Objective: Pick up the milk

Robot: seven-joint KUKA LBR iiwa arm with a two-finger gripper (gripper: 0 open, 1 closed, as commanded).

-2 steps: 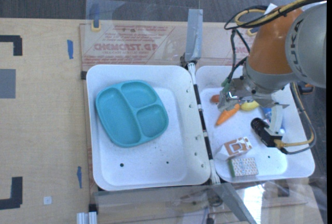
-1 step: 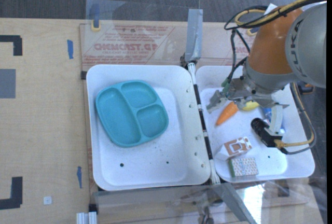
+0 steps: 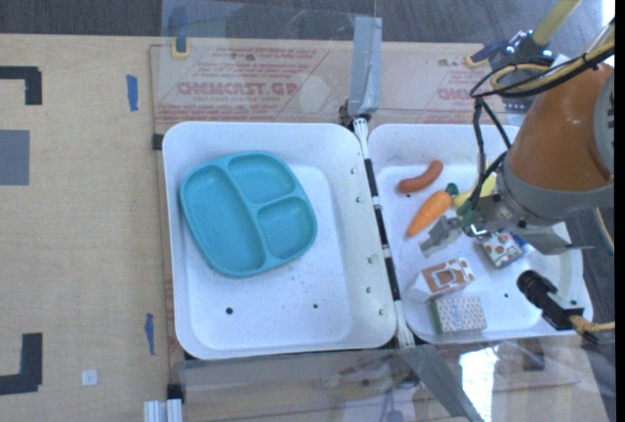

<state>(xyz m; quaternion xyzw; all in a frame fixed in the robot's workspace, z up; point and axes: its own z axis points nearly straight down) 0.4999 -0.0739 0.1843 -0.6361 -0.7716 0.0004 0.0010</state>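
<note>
Orange and tapered, a toy carrot (image 3: 430, 212) is seen lying at a slant in the right bin (image 3: 410, 154), and everything else is placed from it. A reddish sausage (image 3: 420, 178) is laid just above the carrot in the view, near it but apart.

The gripper (image 3: 444, 232) is hung just below the carrot, beside its thin end; whether the two are touching cannot be judged. Whether the gripper is released or clenched cannot be told either.

The milk carton (image 3: 449, 275) is found below the carrot, beyond the gripper. It is lying on its side on the bin floor, with its gabled top turned toward the view's left, and it is kept apart from the gripper.

A small red-and-white box (image 3: 500, 249) is set to the lower right of the carrot, just beside the gripper's body. A pale speckled block (image 3: 459, 313) is placed farthest below the carrot, just past the milk carton and near the bin's front wall.

The arm (image 3: 562, 137), marked by its orange band, is brought in from the right of the carrot, above that side of the bin. To the left of the carrot, well apart and across the divide, a teal divided plate (image 3: 249, 212) is laid flat in the left bin (image 3: 293, 313).
</note>
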